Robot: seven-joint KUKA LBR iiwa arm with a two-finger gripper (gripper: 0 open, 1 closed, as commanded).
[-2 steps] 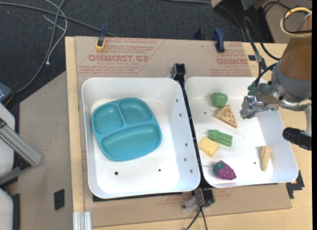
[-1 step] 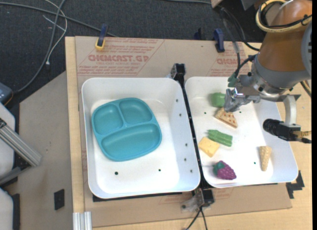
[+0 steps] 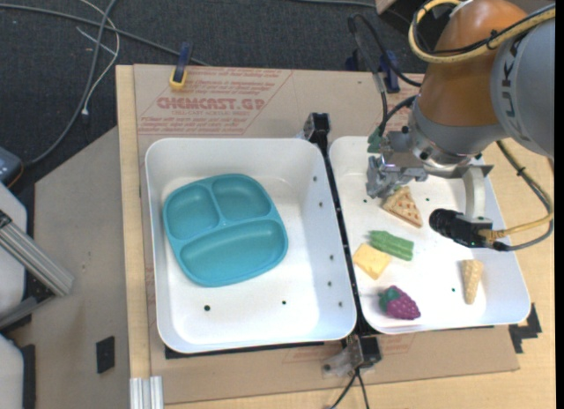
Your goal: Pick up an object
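Pincer (image 3: 381,180) hangs low over the back part of the right bin (image 3: 441,303), near its left wall. We cannot tell if it is apart or together; the wrist hides it from above. We see nothing gripped in it.

Closest item: tan triangular waffle-like wedge (image 3: 404,208), just beside the pincer on its front-right side. Touching or a hair apart, we cannot tell. It lies flat on the bin floor.

Going outward in the same bin:
- green pod (image 3: 391,245), lying across, in front of the wedge and apart from it
- yellow block (image 3: 371,261), just beside the pod at its front left; contact unclear
- purple grape bunch (image 3: 400,303), near the front rim, apart from the block
- tan cone (image 3: 471,280), near the right wall, well apart from the others

We see the grey arm with its orange band (image 3: 476,24) coming in from the right, above the bin's back half.

Left bin (image 3: 264,310) holds a teal divided plate (image 3: 226,226), flat, three compartments, set toward the bin's left and tilted relative to its walls.

Both bins sit side by side on a cardboard sheet (image 3: 211,103) with red print. A blue clamp (image 3: 181,65) is at its back edge.
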